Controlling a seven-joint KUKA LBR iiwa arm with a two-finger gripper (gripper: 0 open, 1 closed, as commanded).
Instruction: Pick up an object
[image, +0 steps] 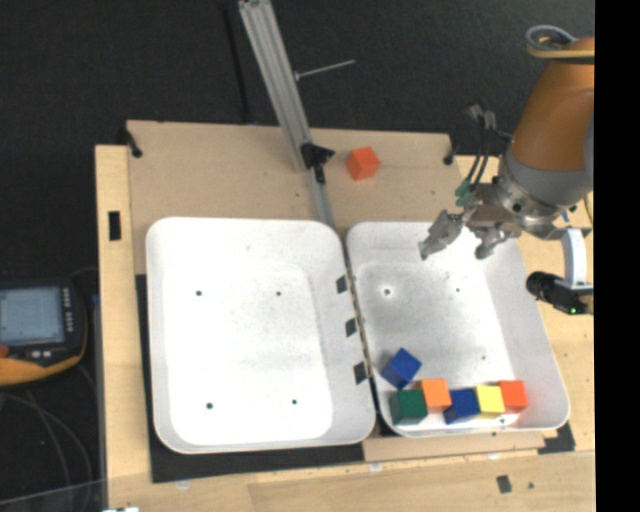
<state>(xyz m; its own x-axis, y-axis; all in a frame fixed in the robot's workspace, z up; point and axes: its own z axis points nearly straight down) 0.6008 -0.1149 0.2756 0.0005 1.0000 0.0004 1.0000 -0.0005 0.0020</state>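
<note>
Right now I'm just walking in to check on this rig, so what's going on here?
A grey arm with an orange band reaches in from the right; its open two-finger gripper hangs above the far end of the right-hand shallow white bin, holding nothing. Small cubes sit along that bin's near edge: green, orange, blue, yellow, red-orange, plus another blue cube just behind. An orange cube lies on the bench beyond the bins.

Up at two o'clock, the arm (555, 110) runs off the picture's edge, its upper links cut away. At nine o'clock a small screen (35, 315) is clipped by the left edge, its display too blurred to read.
</note>
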